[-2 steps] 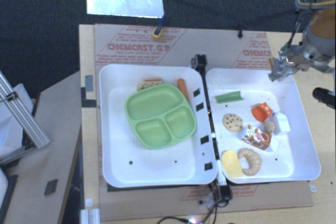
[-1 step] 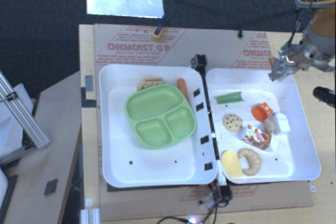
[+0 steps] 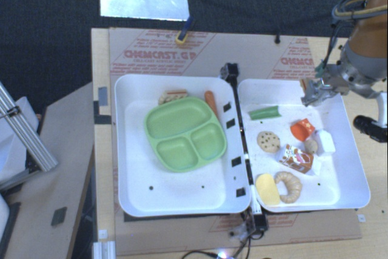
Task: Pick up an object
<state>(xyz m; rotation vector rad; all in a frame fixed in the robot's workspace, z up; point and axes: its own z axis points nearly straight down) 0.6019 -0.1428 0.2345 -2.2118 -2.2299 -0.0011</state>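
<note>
Grey gripper (image 3: 312, 94) is hovering at right bin's (image 3: 351, 191) upper edge, aiming for green piece (image 3: 264, 112); its state I cannot tell

Arm (image 3: 368, 39) reaching in from right, gripper (image 3: 312, 94) lowered, wrist bent.

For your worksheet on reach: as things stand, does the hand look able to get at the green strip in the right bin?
Probably yes. The hand hangs over the right bin's far corner, and the green strip lies apart, uncovered.
</note>
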